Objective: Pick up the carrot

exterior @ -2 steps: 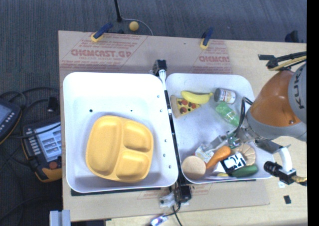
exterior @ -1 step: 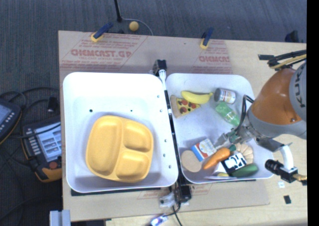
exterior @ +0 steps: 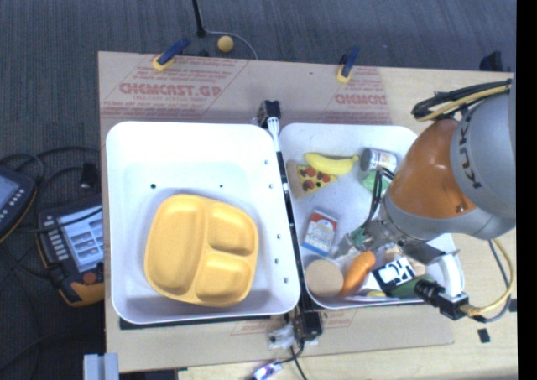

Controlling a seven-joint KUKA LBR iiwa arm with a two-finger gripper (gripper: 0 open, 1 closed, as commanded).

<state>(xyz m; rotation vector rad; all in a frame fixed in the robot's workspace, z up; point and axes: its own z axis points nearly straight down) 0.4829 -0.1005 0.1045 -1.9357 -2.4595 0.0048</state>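
Arm point(exterior: 457, 177) hides gripper; carrot point(exterior: 359, 272) top covered.

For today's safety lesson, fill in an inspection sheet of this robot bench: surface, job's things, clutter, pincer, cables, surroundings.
Surface: brown board bearing left bin and right bin.
Job's things: carrot lies tilted in the right bin's near part, beside a round tan item.
Clutter: yellow tray in the left bin; banana, pizza slice and small carton in the right.
Pincer: pincer hangs just above the carrot; grip unclear.
Cables: black-and-yellow bundle on the arm.
Surroundings: grey carpet; handheld device at left.
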